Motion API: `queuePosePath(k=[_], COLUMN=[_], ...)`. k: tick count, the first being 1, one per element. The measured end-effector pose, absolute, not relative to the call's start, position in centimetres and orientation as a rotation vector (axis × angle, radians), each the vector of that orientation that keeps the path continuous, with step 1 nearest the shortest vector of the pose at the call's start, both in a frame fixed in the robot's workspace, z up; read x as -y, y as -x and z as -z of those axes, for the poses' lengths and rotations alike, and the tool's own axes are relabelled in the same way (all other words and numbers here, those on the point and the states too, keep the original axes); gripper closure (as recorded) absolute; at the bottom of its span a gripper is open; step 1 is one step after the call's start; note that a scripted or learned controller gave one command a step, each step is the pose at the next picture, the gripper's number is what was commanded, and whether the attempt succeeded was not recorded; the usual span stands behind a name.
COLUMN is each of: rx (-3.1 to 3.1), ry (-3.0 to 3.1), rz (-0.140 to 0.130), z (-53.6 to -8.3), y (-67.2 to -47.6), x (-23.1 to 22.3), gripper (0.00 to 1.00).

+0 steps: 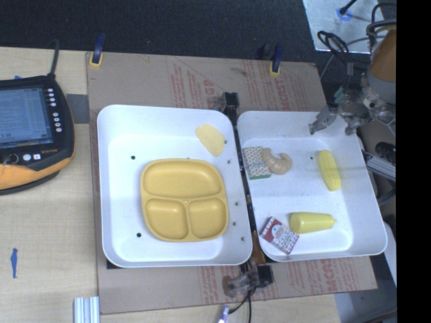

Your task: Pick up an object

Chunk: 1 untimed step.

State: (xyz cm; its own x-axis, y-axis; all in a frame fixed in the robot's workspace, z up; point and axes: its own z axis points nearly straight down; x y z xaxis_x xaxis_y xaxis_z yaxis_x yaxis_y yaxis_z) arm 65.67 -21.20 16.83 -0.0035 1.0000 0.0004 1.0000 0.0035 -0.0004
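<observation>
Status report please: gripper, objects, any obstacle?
Gripper open, above right bin's far rim, holding nothing. Corn cob nearest, lying free. Nothing in the way.

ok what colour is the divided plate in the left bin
Pale yellow all over, the divided plate shows clearly in the camera view.

Not much of the arm to look at tbh. There's a rounded orange chunk up at the far right, then a pale grey metal wrist section under it. The gripper is bare silvery metal with 2 thin pointy fingers. A couple of black cables loop around just above the wrist.
</observation>
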Motion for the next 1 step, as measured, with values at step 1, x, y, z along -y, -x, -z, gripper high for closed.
queuePosePath(k=[1], rx=[2.225], ry=[2.214], rz=[-0.005], z=[-11.44], y=[-63.58], x=[21.14], gripper=[0.0])
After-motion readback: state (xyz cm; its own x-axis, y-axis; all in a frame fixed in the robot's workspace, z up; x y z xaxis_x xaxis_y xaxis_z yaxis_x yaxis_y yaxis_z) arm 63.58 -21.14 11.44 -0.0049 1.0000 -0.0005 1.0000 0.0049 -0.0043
